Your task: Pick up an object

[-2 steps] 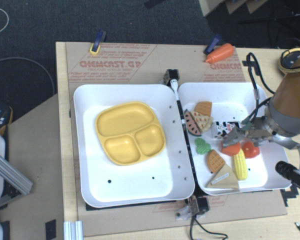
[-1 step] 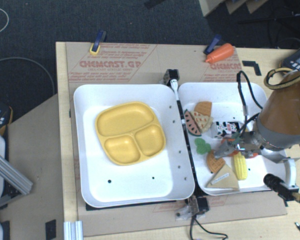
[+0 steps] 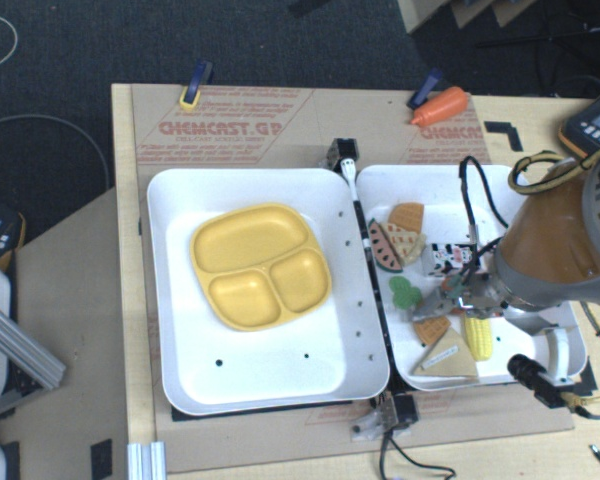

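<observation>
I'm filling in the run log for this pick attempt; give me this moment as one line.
arm: over right bin | pincer: low among toy food by corn | yellow tray: left bin

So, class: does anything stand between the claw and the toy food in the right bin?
Nothing visible does. The claw hangs low among the pieces, close by the corn cob and the orange wedge, in the right bin.

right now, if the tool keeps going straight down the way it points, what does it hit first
Probably the yellow corn cob toy or the orange wedge-shaped piece beside it: the tool hangs just over them in the right white bin. Depth is unclear from above.
</observation>
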